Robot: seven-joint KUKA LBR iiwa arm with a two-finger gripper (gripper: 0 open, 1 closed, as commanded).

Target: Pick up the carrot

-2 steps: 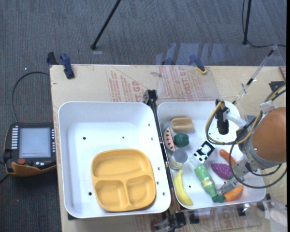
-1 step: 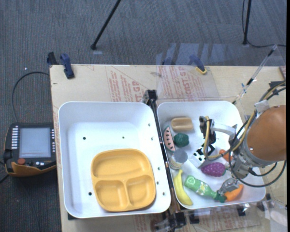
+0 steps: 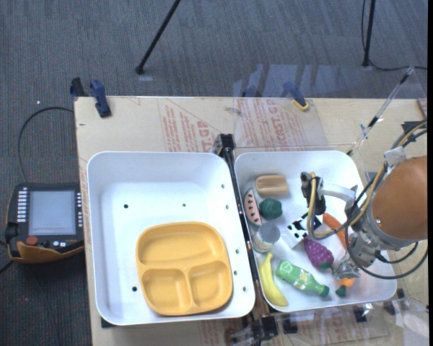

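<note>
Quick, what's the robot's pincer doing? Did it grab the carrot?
Pincer: low in the right bin, by the carrot; open or closed cannot be told, and no carrot shows in its grip.

One fixed camera looks down at a slant from above the bench (image 3: 159,121), far enough back to take in both white bins, the left bin (image 3: 108,193) and the right bin (image 3: 332,161), side by side. The view faces the bench's far edge, with dark floor (image 3: 72,34) and tripod legs (image 3: 162,31) beyond it. The arm (image 3: 400,200) enters from the right edge, near the right bin.
</note>
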